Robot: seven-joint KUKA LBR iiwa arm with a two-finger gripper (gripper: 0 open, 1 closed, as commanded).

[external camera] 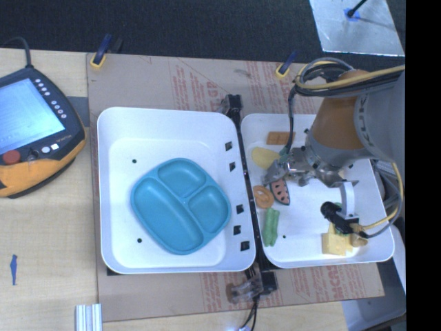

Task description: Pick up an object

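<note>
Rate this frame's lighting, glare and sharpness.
Camera view: even overhead light; the white bins look bright but keep their edges; soft shadows under the arm; the blue plate is sharp; the tool and toy food around it look slightly soft.

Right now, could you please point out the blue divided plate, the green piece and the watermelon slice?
blue divided plate [180,205]: camera view, on the ridge where its compartments meet.
green piece [271,226]: camera view, the middle of its length.
watermelon slice [280,191]: camera view, on its red flesh.
</note>
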